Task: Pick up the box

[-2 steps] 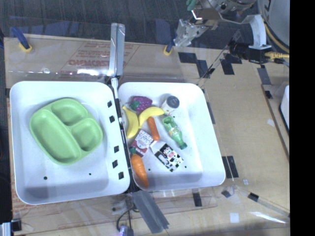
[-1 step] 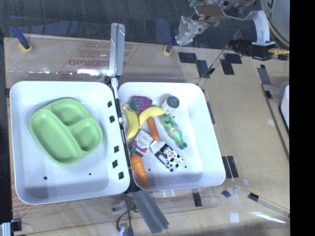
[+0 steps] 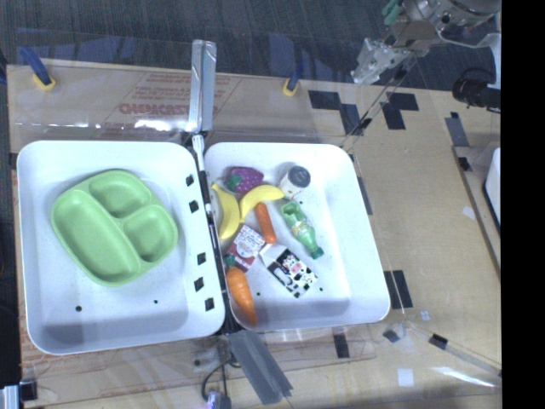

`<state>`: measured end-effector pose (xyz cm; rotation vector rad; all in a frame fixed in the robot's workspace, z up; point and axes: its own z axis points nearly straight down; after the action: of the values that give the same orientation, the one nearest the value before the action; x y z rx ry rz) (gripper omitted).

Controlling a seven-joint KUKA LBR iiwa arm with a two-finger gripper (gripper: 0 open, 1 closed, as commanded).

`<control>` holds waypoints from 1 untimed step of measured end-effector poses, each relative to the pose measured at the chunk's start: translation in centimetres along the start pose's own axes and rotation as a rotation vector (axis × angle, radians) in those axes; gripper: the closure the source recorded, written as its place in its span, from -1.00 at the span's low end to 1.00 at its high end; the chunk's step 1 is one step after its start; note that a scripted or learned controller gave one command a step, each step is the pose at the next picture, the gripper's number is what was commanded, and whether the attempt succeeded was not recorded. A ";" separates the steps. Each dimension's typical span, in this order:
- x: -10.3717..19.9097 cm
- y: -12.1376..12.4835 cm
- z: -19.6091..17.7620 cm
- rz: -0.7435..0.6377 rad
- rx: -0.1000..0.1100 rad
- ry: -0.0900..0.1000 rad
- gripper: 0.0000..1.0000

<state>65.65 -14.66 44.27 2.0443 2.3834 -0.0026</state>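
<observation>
end effector (image 3: 377,58) high at the upper right, well apart from the box (image 3: 294,273).
the black-and-white box lies flat in the right bin (image 3: 362,228), toward its front, just beside a green bottle (image 3: 302,228) and near two carrots (image 3: 241,292); bananas (image 3: 243,207) lie further back. nothing hangs from the end effector; whether it is open, i cannot tell. a green divided plate (image 3: 113,226) sits in the left bin (image 3: 43,313).

box (image 3: 294,273) black-and-white, cow-like pattern | plate (image 3: 114,225) green | bins (image 3: 51,313) white | carrots (image 3: 240,295) orange | grapes (image 3: 244,178) maybe purple
</observation>
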 end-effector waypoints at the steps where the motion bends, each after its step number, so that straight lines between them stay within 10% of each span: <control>1: 0.1 0.1 -1.1 -0.005 0.001 -0.001 1.00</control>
<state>65.70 -14.60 45.35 2.0384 2.3880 -0.0048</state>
